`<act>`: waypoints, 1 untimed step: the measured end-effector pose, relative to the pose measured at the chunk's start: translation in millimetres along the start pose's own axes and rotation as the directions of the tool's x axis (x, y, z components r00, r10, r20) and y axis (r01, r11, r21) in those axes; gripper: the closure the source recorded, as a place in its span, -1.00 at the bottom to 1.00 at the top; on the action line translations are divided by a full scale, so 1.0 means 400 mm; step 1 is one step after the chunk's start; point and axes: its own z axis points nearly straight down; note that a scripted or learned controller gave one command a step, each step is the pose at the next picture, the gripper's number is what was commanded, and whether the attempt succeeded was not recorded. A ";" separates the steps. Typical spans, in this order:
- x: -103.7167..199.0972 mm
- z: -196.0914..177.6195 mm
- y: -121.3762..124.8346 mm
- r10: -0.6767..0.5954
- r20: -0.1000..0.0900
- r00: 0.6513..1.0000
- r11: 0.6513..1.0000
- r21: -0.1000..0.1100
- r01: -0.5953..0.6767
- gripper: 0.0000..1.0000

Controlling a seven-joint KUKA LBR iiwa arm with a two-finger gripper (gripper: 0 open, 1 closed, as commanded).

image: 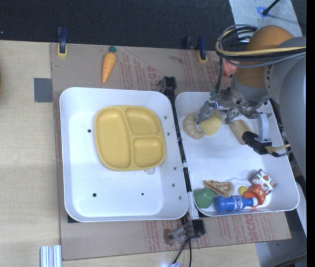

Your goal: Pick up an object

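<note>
Yellow ball (211, 124) under lowered pincer (214, 109)

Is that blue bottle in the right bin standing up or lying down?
Lying down. The blue bottle rests on its side along the right bin's near edge, among other toys.

Even overhead light, fairly bright. Left bin (74, 149) glares white, washing out detail. Whole frame slightly soft.
</note>
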 end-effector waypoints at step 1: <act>0.020 0.000 0.000 -0.001 0.000 1.000 1.000 0.001 0.001 -1.00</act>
